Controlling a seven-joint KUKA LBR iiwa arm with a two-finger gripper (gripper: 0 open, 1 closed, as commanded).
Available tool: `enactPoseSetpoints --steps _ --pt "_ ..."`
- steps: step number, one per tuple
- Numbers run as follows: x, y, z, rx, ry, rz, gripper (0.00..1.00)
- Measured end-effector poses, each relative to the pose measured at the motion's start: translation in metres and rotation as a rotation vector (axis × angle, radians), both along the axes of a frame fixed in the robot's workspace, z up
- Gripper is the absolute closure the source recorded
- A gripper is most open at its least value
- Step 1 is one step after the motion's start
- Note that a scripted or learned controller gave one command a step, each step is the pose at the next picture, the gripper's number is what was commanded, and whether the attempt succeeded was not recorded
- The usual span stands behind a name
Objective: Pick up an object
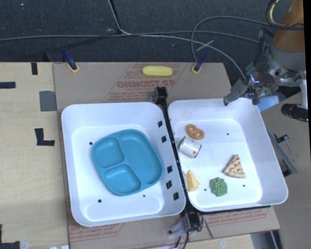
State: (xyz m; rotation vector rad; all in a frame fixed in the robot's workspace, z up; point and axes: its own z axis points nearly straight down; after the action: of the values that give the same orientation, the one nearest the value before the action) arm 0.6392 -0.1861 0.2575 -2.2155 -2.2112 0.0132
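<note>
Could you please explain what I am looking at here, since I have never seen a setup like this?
This is one camera fixed above a bench, looking down at a slant. The grey and orange robot arm reaches in from the right; its end effector hovers over the right bin's upper rim, touching no item. That bin holds toy food: a pretzel, a small can, a pizza slice, a green broccoli piece and a yellow piece. The left bin holds a blue divided plate. A yellow banana-like object lies behind the bins.
</note>
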Motion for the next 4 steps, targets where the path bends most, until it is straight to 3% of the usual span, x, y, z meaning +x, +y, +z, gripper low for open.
enactPoseSetpoints --steps 1,3,4 --pt "0.002 0.001 0.008 -0.003 -0.013 0.003 0.0" --pt "-0.007 -0.013 -0.087 -0.003 -0.008 0.002 0.0" --pt "-0.001 -0.01 -0.147 -0.002 -0.007 0.004 0.0"
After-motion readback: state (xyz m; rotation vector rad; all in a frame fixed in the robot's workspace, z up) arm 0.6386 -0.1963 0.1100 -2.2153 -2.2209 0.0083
